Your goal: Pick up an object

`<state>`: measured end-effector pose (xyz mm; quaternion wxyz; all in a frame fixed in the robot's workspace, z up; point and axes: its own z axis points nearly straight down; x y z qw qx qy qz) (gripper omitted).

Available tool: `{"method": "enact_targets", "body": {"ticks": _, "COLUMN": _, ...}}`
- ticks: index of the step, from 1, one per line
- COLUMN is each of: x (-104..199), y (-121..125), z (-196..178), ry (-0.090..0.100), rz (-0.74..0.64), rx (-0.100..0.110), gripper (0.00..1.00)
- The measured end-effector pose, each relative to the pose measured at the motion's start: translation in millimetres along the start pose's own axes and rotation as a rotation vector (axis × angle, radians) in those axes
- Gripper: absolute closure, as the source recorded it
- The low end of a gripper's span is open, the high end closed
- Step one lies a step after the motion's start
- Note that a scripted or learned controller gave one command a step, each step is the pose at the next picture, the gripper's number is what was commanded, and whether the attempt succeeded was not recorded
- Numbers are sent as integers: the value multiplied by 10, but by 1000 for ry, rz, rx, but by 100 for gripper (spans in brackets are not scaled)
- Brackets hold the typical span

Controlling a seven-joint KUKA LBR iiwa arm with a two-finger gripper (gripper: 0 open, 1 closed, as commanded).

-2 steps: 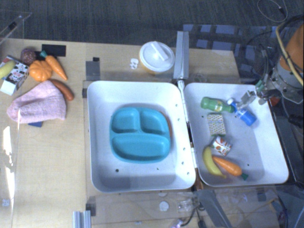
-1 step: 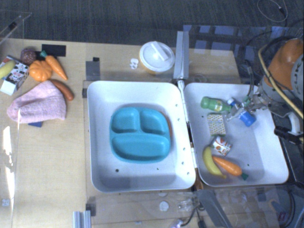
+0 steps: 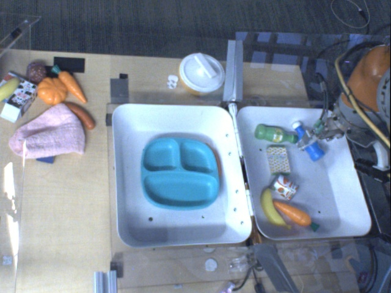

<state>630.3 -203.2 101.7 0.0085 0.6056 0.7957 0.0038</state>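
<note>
Bottle (image 3: 275, 133) is your nearest target: green, lying on its side in the right bin (image 3: 342, 188), long axis running left to right, with one end just beside the tool (image 3: 313, 138). You see the tool low over the bin's upper middle, above a small blue piece (image 3: 314, 151); whether it is spread or pressed together you cannot tell, as the view is too blurred there. Below the bottle lies a patterned card (image 3: 278, 159), then a small can (image 3: 285, 187), then a banana (image 3: 272, 208) touching a carrot (image 3: 294, 213), which slants down to the right. Your left bin (image 3: 128, 218) carries a blue tray (image 3: 181, 172). On the surface (image 3: 61, 224) to the far left lie a pink cloth (image 3: 49, 133) and toy vegetables (image 3: 61, 89).
</note>
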Motion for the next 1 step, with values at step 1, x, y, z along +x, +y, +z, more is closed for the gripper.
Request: {"method": "enact_targets", "body": {"ticks": 1, "x": 968, "y": -12, "z": -953, "ry": 6, "rz": 170, "rx": 12, "gripper": 100}}
